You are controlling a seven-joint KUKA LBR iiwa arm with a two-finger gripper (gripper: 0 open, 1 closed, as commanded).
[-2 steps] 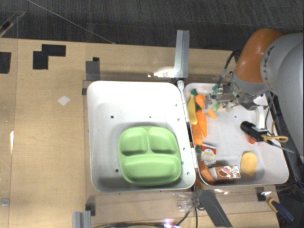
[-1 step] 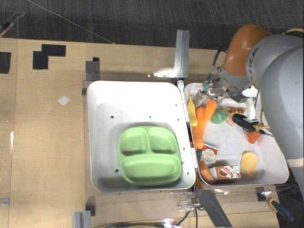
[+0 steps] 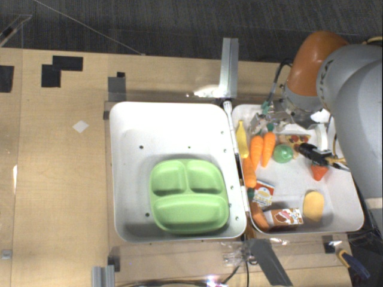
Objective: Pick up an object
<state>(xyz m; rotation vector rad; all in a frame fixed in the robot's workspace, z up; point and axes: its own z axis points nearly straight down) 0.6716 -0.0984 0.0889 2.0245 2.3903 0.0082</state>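
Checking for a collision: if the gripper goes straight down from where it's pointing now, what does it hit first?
Probably the tops of the two carrots just below the gripper in the right bin; depth is unclear from this slanted view.

Bright, even overhead light; slight softness

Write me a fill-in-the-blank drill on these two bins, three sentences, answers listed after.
1. The green divided tray lies in the ____ bin of the camera view.
2. The tray has ____ compartments.
3. The gripper hangs over the far end of the right bin, near the tops of the two ____ carrots.

Missing words: left; three; orange
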